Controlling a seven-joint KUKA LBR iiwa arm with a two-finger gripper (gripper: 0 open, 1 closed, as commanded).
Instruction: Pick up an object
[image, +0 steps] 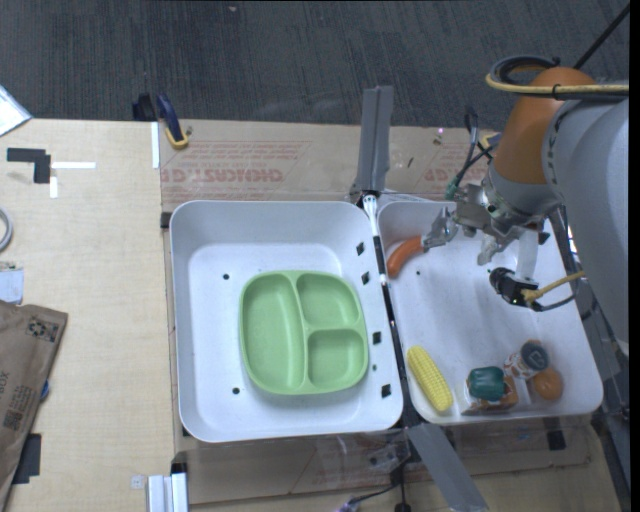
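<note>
Nearest you, low in the frame: the right bin holds a yellow corn cob by its lower left wall, then a clutter pile in the lower right corner, with a teal piece, an orange ball and a small jar touching or overlapping. The left bin carries a green divided plate at its middle. Further up, an orange carrot-like piece lies at the right bin's upper left corner, against the divider.

Any of these could be your pick target; none is held.

Risks, as judgement: the carrot piece hugs the wall and corner, so the jaws may strike the rim or pinch only an end and let it roll out. The clutter pile is packed tight, so a grab there may nudge neighbours or catch two things. The corn cob is round and near the wall, so it is likely to slip.

The arm enters from the upper right, orange band high and wrist bent down over the right bin's upper part. The gripper hangs just right of the carrot piece, apart from it. You cannot tell whether the jaws are spread or pressed together.
</note>
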